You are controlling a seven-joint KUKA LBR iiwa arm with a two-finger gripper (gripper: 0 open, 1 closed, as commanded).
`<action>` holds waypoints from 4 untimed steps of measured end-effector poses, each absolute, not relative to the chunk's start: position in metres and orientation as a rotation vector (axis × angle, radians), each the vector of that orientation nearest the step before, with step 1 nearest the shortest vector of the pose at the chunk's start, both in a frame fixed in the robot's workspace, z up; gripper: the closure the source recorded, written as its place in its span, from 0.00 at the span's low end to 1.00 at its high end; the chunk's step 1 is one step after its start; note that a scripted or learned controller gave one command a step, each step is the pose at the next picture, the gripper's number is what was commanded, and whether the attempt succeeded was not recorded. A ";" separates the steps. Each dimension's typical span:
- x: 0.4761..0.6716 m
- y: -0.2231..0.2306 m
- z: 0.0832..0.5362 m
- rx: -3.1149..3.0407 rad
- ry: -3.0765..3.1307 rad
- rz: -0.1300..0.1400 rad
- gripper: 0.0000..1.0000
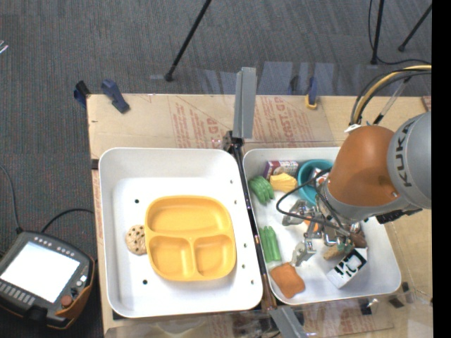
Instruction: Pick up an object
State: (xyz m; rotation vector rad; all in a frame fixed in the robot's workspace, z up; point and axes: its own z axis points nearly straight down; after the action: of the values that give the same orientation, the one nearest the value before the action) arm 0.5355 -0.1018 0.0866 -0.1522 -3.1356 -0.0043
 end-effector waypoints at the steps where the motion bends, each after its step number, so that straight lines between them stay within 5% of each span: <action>1: 0.576 -0.152 0.129 -0.282 -3.134 0.000 0.00; 2: 0.532 -0.112 0.086 -0.186 -3.131 -0.004 0.00; 3: 0.576 -0.093 0.088 0.066 -3.142 -0.003 0.00; 4: 0.577 -0.091 0.098 0.074 -3.144 -0.004 1.00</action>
State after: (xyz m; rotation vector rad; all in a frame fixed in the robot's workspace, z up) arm 0.5774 -0.0914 0.0978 0.0737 -3.1445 -0.0038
